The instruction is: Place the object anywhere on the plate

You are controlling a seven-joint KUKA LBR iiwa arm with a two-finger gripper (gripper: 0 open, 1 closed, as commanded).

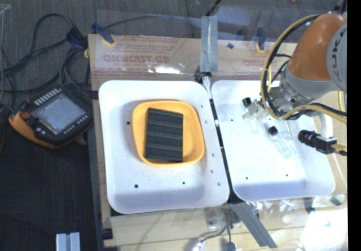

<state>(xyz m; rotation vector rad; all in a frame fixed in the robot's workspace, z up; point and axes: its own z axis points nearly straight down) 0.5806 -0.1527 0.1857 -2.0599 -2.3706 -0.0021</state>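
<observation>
While the dark slab lies on the yellow plate, the tool, possibly spread, hovers over the right bin.

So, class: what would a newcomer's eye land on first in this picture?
Probably the yellow plate in the left bin, with a dark ribbed block lying flat on it. Next, the arm with its orange band, reaching over the right bin from the right.

Dark ribbed rect. block lies flat on yellow plate.
</observation>
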